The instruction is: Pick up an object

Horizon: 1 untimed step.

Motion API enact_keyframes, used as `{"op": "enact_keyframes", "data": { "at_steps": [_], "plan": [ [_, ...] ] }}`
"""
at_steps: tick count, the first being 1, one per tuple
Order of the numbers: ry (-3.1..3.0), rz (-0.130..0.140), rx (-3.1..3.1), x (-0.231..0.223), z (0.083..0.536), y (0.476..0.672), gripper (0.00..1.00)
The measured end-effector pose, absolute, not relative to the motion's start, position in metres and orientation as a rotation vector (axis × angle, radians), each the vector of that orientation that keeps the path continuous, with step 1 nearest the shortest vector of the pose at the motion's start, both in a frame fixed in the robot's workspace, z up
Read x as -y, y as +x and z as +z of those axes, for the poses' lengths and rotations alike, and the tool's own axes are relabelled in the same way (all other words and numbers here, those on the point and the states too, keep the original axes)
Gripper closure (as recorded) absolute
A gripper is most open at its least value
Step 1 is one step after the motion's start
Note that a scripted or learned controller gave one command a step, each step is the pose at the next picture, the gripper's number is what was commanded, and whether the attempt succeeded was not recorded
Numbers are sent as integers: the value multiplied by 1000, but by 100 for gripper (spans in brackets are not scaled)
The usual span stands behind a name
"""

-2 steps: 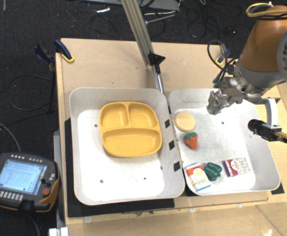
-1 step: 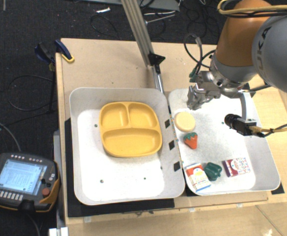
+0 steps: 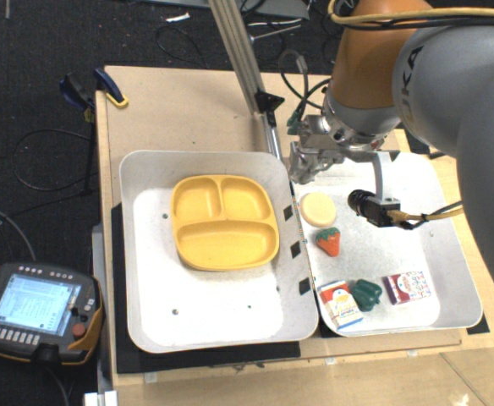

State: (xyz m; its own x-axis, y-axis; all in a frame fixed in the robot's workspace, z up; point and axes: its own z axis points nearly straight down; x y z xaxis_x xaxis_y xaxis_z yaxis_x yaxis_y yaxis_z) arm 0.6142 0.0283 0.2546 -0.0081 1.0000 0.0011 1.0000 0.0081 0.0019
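We see a tan bench (image 3: pixel 188 112) bearing two shallow white bins side by side: the left bin (image 3: pixel 145 303), the right bin (image 3: pixel 450 286).

Two bins sit side by side on the worktop (image 3: pixel 188 108). In the left bin (image 3: pixel 145 303) a divided plate (image 3: pixel 225 222) lies toward the rear. In the right bin (image 3: pixel 450 286) a round disc (image 3: pixel 319 209) lies near the dividing edge, a toy strawberry (image 3: pixel 330 240) just in front of it. Nearer the front edge lie a small carton (image 3: pixel 342 304), a toy pepper (image 3: pixel 366 292) touching its right, then a packet (image 3: pixel 408 288). The tool (image 3: pixel 304 166) hangs behind the disc. A handheld pendant (image 3: pixel 35 311) lies off the worktop's left front.
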Motion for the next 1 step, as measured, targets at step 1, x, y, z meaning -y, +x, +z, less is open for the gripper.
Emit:
{"op": "enact_keyframes", "data": {
  "at_steps": [1],
  "plan": [
    [2213, 2, -2229, -73, 237, 638, 100]
  ]
}}
